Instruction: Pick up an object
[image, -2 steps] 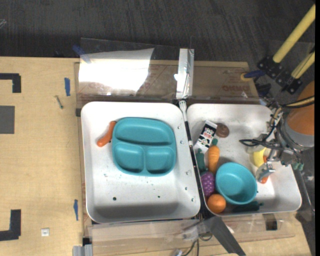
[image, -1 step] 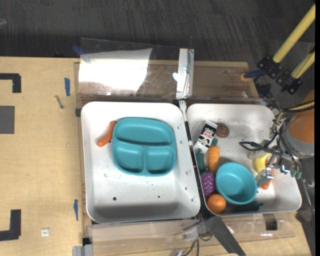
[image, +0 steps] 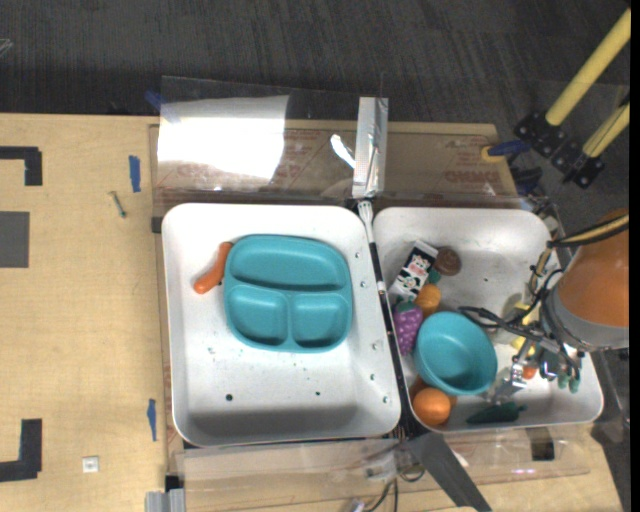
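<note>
Grey arm with orange band reaches into right white bin (image: 480, 225); gripper (image: 528, 362) low beside round teal plastic bowl (image: 455, 352), grip state impossible to tell. Orange ball (image: 432, 406) near bowl.

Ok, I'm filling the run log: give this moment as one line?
arm: over right bin | gripper: beside teal bowl, nothing seen held | left bin: teal tray, carrot

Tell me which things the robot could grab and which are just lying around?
Could grab, near the gripper in the right bin: teal bowl, orange ball, purple toy, black-and-white carton.

Just lying about, in the left bin: teal divided plate, orange carrot-like toy.
</note>
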